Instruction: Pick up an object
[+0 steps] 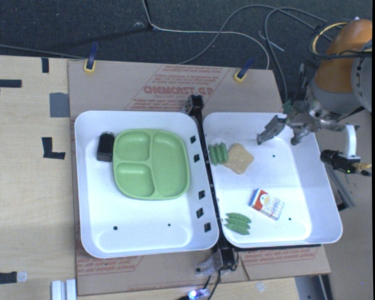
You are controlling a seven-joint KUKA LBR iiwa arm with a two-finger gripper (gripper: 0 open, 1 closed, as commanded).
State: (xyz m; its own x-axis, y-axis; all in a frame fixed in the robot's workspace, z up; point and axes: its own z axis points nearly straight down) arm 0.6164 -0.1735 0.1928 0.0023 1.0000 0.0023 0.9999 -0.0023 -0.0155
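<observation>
two shallow white bins sit side by side on a cardboard sheet (175, 83) that carries red print; it looks like "chemcast gp", though i can't read it with certainty. yellow clamps hold the sheet at its far edge.

left bin (90, 186): a light green divided plate (152, 164) with three compartments lies near the middle. a small black block (105, 147) lies just beside the plate's left rim.

right bin (306, 186): a tan, bread-like piece (240, 159) lies near the divider, with a green ridged item (218, 154) touching its left side. nearer the front, a small carton (265, 204) in red, white and blue lies flat; its label is too small to read. a green pea pod (237, 223) lies close to the front left corner, apart from the carton.

gripper (283, 133) hangs over the far right part of the right bin, fingers spread apart, with nothing between them. the left finger (270, 130) points toward the bread-like piece but is well apart from it. the orange band of the arm (347, 42) shows at the upper right. cables trail across the dark floor behind the bench.
</observation>
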